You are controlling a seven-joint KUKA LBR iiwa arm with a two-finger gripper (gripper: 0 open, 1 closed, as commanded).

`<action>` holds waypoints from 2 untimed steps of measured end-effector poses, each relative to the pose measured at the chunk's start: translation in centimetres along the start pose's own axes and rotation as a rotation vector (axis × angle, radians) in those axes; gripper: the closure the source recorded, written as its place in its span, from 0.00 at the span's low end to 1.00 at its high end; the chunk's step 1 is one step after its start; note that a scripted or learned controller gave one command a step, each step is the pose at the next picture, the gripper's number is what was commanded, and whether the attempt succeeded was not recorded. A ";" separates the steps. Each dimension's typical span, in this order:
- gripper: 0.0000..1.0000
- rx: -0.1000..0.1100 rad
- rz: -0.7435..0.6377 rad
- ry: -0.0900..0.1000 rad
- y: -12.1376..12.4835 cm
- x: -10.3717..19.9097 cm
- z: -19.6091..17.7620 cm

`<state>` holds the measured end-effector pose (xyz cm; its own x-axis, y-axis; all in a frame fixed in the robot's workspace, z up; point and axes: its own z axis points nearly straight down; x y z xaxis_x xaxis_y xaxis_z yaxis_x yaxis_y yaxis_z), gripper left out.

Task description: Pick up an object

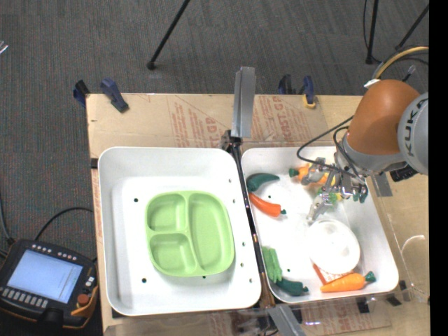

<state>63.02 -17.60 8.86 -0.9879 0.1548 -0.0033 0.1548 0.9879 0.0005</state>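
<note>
My gripper (322, 205) hangs over the middle of the right bin (381, 222), just above the far rim of a white upturned bowl (334, 247). An orange and green pepper-like toy (266, 205) lies to its left, with a dark green curved piece (262, 180) beyond that. Behind the gripper, by the wrist, sits a small orange toy (302, 172). A carrot (346, 281) rests at the bin's near edge. Two green vegetable toys (273, 263) (292, 286) lie at the near left corner.
The left bin (115, 187) holds a light green divided plate (189, 233). A metal post (243, 103) rises at the far end between the bins. Cables loop by the wrist (315, 142). A teach pendant (45, 278) sits lower left, off the bench.
</note>
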 end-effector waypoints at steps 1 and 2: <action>0.00 0.002 -0.021 0.011 0.2 -0.6 0.0; 0.00 0.001 -0.021 0.011 0.3 -0.6 0.0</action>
<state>63.68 -17.43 8.87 -0.9910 0.1337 0.0074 0.1337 0.9910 -0.0008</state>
